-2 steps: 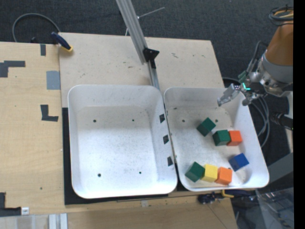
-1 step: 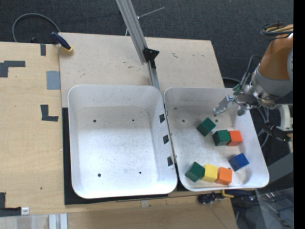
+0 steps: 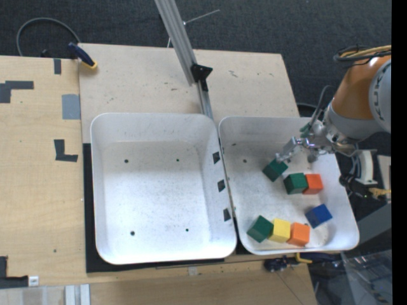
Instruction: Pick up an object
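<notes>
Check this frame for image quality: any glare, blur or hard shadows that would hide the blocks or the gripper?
Camera view: light is even and soft, with faint shadows under the blocks; the right bin is bright white but not blown out; the gripper is small and slightly blurred, so its fingers are hard to read; the dark green block beneath it stays sharp enough.

**Arm over right bin, blocks loose**

Gripper (image 3: 294, 149) sits low in the right bin (image 3: 245, 129), just above a dark green block (image 3: 275, 169). Nearby: green block (image 3: 296, 183) touching an orange block (image 3: 313, 183); blue block (image 3: 318, 215); front row green (image 3: 260, 228), yellow (image 3: 280, 230), orange (image 3: 299, 234). Left bin (image 3: 102, 189) alongside.
</notes>
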